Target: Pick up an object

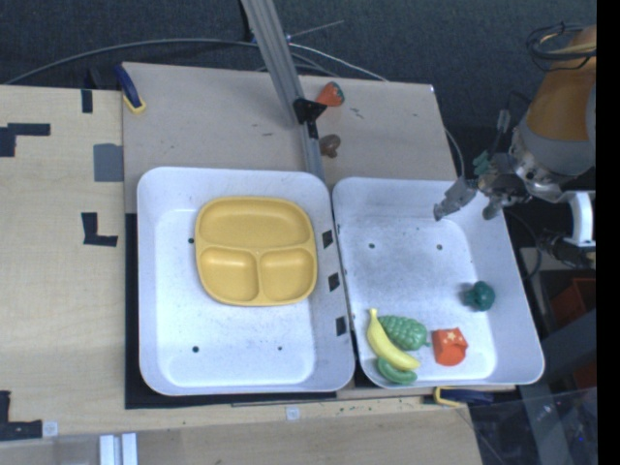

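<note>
1. Tan bench (58, 289) on dark carpet (407, 17); two white bins touching side by side.
2. Left bin (165, 289): yellow tray (257, 250).
3. Right bin (417, 250): banana (387, 342), green fruit (405, 331), red piece (449, 347), teal piece (479, 296) along its near edge.
4. Gripper (468, 201): fingers spread over the bin's far right corner, holding nothing.
5. No legible writing.

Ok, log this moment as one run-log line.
gripper: open, holding nothing, above right bin's far right edge | banana, red piece: near corner | yellow tray: left bin
</note>
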`<move>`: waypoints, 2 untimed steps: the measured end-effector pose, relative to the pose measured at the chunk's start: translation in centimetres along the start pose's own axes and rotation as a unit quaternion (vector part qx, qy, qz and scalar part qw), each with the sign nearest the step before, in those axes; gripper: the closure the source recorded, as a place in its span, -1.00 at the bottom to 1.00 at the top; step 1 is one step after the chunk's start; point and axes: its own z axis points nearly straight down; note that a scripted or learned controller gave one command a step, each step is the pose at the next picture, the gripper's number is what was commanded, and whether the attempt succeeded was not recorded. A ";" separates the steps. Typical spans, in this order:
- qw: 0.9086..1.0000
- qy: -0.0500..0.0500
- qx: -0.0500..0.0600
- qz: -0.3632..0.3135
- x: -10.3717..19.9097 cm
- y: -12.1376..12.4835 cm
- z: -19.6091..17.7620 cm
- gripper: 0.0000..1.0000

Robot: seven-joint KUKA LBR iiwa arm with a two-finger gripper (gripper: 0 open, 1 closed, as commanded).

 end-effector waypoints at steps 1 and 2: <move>1.000 0.000 0.000 0.000 0.0 0.0 0.0 -1.00; 1.000 0.000 0.003 0.000 0.9 -0.6 5.9 -1.00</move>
